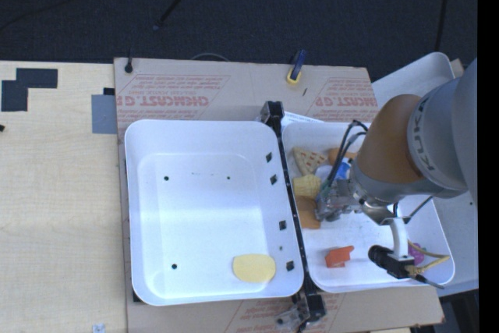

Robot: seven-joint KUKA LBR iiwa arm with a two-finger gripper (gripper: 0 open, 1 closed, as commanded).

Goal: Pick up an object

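My gripper [326, 208] hangs low in the right bin [366, 277], over its left part, just right of a yellow block [306, 185] and a brown piece [309, 219]. The arm's grey body and orange band cover the bin's upper right. A tan waffle-like piece [309, 161] lies near the bin's back left. An orange-red object [338, 256] sits toward the front, apart from the gripper. In the left bin [144, 168] a pale yellow oval [253, 267] lies at the front right. Nothing is visibly held.
A black divider with clips [282, 199] runs between the two bins. A small purple and yellow thing [421, 253] lies at the right bin's front right. Cardboard [195, 93] lies behind the bins, with a blue and yellow clamp [295, 68] on its edge.
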